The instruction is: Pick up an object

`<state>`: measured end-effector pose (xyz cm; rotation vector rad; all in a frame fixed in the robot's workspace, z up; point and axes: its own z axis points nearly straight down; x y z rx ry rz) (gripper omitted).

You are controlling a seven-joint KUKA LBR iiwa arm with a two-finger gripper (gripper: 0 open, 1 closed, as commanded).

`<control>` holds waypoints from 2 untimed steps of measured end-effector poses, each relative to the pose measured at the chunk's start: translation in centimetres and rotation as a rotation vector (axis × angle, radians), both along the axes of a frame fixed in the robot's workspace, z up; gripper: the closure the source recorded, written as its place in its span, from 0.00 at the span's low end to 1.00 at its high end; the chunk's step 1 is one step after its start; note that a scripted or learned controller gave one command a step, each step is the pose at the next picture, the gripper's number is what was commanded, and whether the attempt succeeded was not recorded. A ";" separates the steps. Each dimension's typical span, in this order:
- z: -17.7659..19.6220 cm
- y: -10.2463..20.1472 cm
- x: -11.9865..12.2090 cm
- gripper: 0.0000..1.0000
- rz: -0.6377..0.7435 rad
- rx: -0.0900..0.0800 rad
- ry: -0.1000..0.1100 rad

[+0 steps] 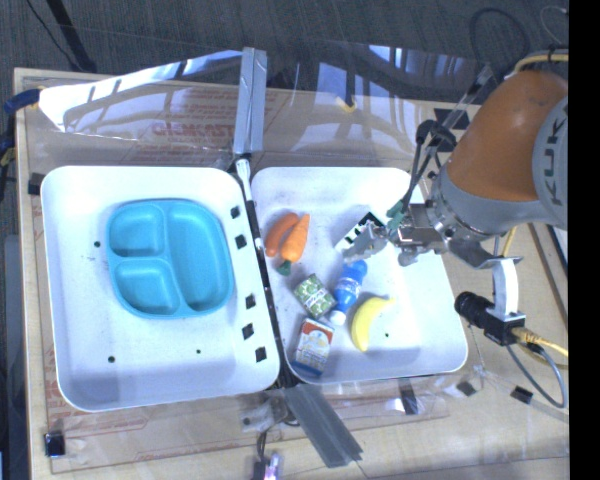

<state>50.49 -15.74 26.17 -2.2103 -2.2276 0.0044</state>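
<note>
I'm looking down on the table [40,408] w/ two white bins. Left bin [80,368] carries a blue divided tray [168,256]: big, flat, stiff, no easy edge for a two-finger grab, so I'd skip it.

Right bin [425,343] has the real candidates, clustered left of centre. Biggest first:
- Carrot [287,236], orange, upper left near the divider. Looks like toy plastic, so light and stiff, prob. a bit slick; I'd take it across the middle of its width.
- Banana [366,320], yellow, lower centre. Curved, likely light and hard; grab across the mid-curve.
- Small carton [314,346], white and red, at the lower left wall. Boxy, flat faces, prob. the easiest grip; print too small to read.
- Blue bottle [349,286], white cap, just beside the banana. Round, may roll out of the grip.
- Green can [312,294], smallest, touching or nearly touching the bottle. Label unreadable.

Pincer [373,232] sits over the upper-middle of the right bin, above the bottle. Can't tell how far open it is, and I see nothing held in it.

Faint reddish lettering on the clear sheet behind the bins, not legible.
</note>
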 end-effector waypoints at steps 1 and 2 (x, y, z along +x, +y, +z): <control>-13.8 -3.4 2.4 0.00 0.019 0.000 0.001; -16.9 -5.2 -0.7 0.00 0.054 0.000 -0.005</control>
